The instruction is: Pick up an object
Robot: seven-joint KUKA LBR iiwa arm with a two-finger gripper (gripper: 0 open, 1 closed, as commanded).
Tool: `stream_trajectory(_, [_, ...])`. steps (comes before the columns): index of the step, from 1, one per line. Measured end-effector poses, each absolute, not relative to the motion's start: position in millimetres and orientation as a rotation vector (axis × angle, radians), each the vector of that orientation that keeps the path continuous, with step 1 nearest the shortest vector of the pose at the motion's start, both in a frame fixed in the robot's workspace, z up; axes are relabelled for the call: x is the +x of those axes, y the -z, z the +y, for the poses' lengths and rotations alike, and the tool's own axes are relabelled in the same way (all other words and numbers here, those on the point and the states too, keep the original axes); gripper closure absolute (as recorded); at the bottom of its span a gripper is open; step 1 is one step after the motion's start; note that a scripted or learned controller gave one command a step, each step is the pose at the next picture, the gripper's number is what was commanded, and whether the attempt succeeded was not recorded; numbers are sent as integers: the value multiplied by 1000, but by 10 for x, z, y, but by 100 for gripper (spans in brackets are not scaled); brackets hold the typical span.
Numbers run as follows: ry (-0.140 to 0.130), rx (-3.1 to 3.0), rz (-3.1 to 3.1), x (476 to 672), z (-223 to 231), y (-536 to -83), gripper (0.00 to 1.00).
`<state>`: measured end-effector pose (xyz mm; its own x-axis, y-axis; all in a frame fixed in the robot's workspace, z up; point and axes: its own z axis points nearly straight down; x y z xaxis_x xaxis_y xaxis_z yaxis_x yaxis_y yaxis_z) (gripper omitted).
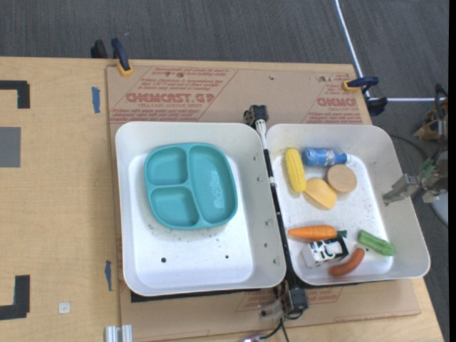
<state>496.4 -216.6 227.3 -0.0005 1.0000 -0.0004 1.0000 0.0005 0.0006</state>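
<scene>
- Claw (405,189): at the right rim of the right bin, a small grey part reaching in from the right edge; too small and blurred to tell how it is set. Nothing seen in it.
- Right bin (399,262): shallow, white, holds all the loose items, each a candidate for the pick.
  - Corn cob (295,170), yellow, upper left of the bin, lying lengthwise.
  - Blue bottle (323,156), on its side just beside the corn's top end.
  - Tan disc (342,179), round, touching or nearly touching the bottle.
  - Yellow wedge (320,193), just below the disc and beside the corn.
  - Carrot (313,232), orange, lying across the lower half.
  - Black-and-white block (324,251), just under the carrot.
  - Red sausage (347,263), touching the block's right side.
  - Green pod (375,243), lower right, nearest the claw and apart from the rest.
- Left bin (135,191): shallow, white, holds a teal divided plate (191,186) with three compartments, nothing in them.
- Surface (57,191): light wood under a cardboard sheet bearing both bins.
- Risks, as judgement:
  - Crowding: the carrot, block and sausage lie packed; a descent there could pinch two or nudge one away.
  - Round shapes (corn, bottle, sausage) may roll out of a closing grip.
  - The disc lies flat and low; fingers may slide over it.
  - The rim is close to the claw; a low approach could strike the wall.
</scene>
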Motion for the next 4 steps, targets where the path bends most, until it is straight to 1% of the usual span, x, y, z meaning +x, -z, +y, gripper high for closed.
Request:
stream_trajectory(1, [2, 2332, 2110, 5191, -1718, -1168, 0])
stream_trajectory(2, [-3, 2315, 2122, 6235, -1480, -850, 0])
stream_trajectory(3, [-2, 2312, 2122, 6238, -1486, -952, 100])
stream_trajectory(4, [-3, 2393, 2033, 6564, -832, -2318, 100])
